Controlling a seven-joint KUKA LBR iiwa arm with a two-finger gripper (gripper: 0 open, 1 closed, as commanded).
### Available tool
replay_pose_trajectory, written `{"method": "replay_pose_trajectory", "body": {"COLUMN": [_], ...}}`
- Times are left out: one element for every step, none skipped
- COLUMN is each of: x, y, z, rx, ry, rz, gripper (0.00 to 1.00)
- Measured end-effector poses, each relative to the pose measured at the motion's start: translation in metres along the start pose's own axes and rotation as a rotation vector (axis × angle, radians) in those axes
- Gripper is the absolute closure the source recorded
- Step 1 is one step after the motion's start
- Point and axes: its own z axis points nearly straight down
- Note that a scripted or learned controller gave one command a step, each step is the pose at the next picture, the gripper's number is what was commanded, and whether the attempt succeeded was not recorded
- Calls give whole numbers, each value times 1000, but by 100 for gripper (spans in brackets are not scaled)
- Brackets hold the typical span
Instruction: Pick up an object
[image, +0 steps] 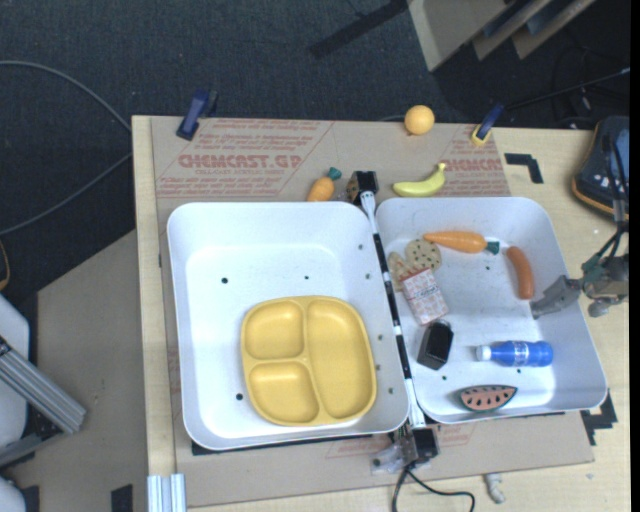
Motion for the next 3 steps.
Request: {"method": "replay_pose_trajectory", "body": {"x": [-4,-8,16], "y": [105,105,130], "z": [134,123,61], "rx": [-3,-4,-3], "ry": [9,0,-1], "rz": [-6,-5,-2], "gripper": [0,100,100]}}
